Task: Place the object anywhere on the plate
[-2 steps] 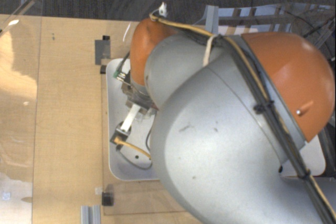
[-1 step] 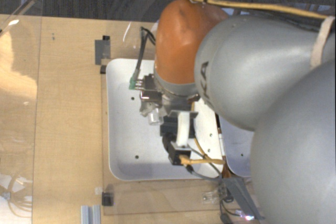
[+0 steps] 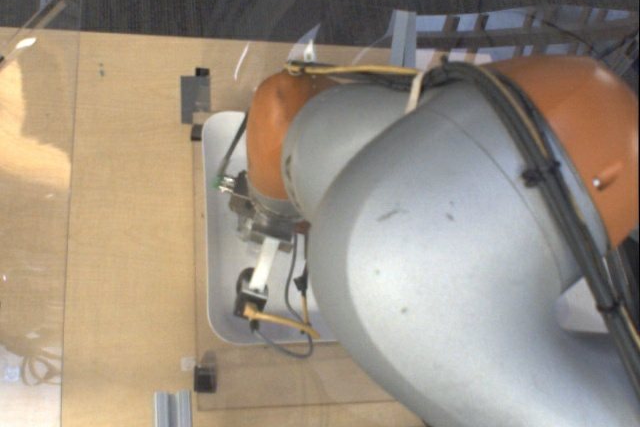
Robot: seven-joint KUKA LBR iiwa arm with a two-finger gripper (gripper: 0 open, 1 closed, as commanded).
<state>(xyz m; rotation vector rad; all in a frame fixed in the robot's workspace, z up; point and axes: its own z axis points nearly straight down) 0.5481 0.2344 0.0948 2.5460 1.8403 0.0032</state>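
Note:
My grey arm (image 3: 450, 245) reaches in from the right and covers most of both bins. Its orange band (image 3: 268, 140) hangs over the upper left part of the left white bin (image 3: 215, 245). Below the band, the gripper (image 3: 243, 203) points down into that bin, close to its left wall. Its body shows as a small metal block, and the wrist hides its tips. Only the bin's left rim and a narrow strip of its floor show, with nothing lying on that strip. Whatever sits further right in the bins is hidden under the arm.
The wooden bench (image 3: 120, 215) stretches away to the left of the bin. Two small black clamps (image 3: 200, 90) (image 3: 205, 377) stand at the bin's left corners. A clear panel (image 3: 40, 165) lies over the bench's left side.

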